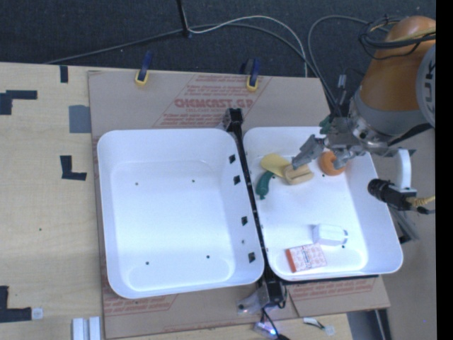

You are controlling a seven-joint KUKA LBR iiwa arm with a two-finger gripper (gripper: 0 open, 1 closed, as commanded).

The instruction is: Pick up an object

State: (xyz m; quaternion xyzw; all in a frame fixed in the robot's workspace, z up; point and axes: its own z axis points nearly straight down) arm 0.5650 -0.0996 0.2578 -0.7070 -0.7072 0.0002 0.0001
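1. While the arm reaches in from the right, everything loose lies in the right bin (368, 261), so I place each thing relative to that bin, starting at its near rim.
2. Closest to the near rim lies a red-and-white packet (306, 258), flat on the floor of the bin.
3. Just beyond it, toward the bin's middle, rests a small white block (328, 234) (hard to pick out against the white floor).
4. Farther in, near the bin's left wall, sits a small green piece (264, 184), and past that a yellow curved object (274, 164) touching a tan block (299, 176).
5. At the far right of the bin lies an orange ball (328, 163), partly covered by the wrist.
6. The hand (306, 154) hangs just over the tan block; whether it is spread or clenched I cannot tell, and nothing can be seen grasped.
7. My reading: this is the approach step, with the tan block the likely target. Next calls for a straight descent astride that block, avoiding the yellow neighbour, then a squeeze and lift.
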